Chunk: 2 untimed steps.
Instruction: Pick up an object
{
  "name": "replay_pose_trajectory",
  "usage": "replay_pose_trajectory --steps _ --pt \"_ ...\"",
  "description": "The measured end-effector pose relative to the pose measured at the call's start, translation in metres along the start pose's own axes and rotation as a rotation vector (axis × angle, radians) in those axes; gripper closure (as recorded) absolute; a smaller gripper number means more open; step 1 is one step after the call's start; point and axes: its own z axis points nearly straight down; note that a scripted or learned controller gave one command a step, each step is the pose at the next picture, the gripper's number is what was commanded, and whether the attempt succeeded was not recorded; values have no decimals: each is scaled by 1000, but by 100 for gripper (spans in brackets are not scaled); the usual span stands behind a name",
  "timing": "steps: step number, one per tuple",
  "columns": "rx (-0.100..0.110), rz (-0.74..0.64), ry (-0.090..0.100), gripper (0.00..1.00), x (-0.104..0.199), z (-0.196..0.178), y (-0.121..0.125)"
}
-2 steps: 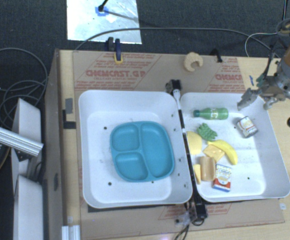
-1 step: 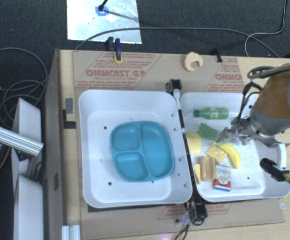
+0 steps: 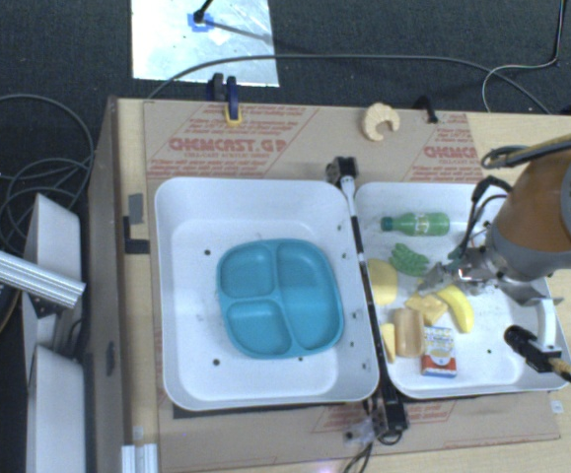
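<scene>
Arm: the grey arm with its orange band reaches in from the right and hangs low over the right bin (image 3: 522,377), which looks like a try at the heap of play food there.
Gripper: the gripper (image 3: 445,276) sits just above the middle of the heap, close to the banana (image 3: 458,308); its tip is a dark, blurred cluster, so I cannot tell how the jaws stand or whether anything is caught in them.
Likely target: the banana, by my guess, being nearest the tip.
Banana, look: short, bright yellow, gently curved, lying flat on the bin floor, touching paler yellow pieces on its left.
Neighbours: a green bottle (image 3: 416,225) lies on its side towards the far wall; a leafy green piece (image 3: 409,258) lies just beside the gripper; a small red-and-white carton (image 3: 440,353) rests near the front wall.
Crowding: the pieces lie packed together, so closing on one alone looks tricky.
Left bin: the left bin (image 3: 191,363) holds a blue divided plate (image 3: 280,297), well apart from the arm.
</scene>
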Motion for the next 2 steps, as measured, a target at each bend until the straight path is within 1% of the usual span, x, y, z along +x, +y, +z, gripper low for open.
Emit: replay_pose_trajectory --steps 1,2 --pt "1 0 0 100 0 -10 0" --pt "13 -2 2 100 62 -97 -26"
